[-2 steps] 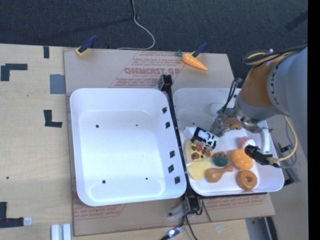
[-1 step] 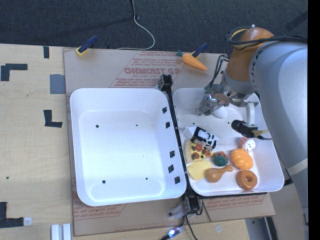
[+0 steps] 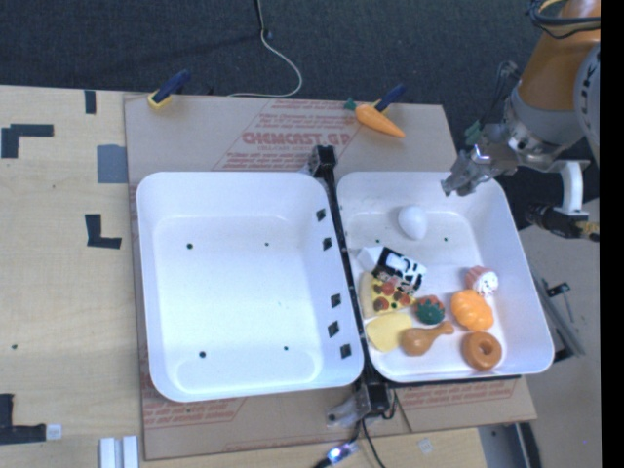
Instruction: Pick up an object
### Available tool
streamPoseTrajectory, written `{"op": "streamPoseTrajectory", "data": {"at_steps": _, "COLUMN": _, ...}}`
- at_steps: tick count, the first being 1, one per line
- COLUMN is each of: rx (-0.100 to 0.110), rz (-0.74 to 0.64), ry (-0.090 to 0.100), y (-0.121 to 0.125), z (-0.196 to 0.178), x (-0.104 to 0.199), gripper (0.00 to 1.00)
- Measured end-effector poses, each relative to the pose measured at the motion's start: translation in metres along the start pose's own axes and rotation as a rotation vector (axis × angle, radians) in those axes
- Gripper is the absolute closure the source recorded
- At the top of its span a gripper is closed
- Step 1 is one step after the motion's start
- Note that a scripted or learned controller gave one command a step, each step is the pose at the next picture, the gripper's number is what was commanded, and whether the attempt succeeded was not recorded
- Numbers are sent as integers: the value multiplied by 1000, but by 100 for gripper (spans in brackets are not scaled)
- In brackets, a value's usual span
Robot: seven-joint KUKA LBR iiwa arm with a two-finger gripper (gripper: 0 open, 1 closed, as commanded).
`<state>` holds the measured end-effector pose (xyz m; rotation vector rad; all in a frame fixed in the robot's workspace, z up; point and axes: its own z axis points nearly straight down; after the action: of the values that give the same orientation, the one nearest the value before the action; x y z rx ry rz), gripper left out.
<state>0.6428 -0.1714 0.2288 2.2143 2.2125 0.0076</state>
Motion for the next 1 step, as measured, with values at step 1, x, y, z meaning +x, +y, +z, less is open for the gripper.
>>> {"op": "streamPoseTrajectory", "data": {"at_steps": 1, "rx": -7, "rz": -6, "ry": 0, "y": 17, "z": -165, "x": 21, "gripper": 100}}
